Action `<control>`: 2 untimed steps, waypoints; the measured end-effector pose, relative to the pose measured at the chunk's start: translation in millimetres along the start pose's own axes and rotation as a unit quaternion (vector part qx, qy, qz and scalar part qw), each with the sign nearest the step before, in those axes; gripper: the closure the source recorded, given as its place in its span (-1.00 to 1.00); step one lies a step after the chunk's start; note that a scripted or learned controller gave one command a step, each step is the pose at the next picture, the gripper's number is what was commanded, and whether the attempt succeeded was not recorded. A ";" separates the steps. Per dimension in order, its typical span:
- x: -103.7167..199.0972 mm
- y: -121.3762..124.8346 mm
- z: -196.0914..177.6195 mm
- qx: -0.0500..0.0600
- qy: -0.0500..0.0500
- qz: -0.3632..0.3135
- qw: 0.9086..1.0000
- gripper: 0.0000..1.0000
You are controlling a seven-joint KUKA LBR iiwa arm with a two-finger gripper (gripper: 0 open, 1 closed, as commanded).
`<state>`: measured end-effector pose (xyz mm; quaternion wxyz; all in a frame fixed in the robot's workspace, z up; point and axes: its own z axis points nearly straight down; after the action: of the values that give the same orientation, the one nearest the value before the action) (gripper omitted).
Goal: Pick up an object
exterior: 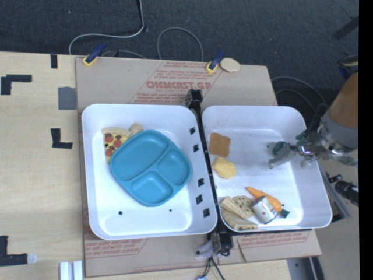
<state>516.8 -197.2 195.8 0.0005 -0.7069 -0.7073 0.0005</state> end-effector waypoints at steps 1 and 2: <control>56.8 -28.8 115.1 -0.002 -0.002 -0.001 1.000 -1.00; 53.4 -26.3 98.6 -0.005 -0.003 0.001 1.000 1.00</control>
<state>490.4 -143.9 97.2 -0.0045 -0.7074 -0.7068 -0.0009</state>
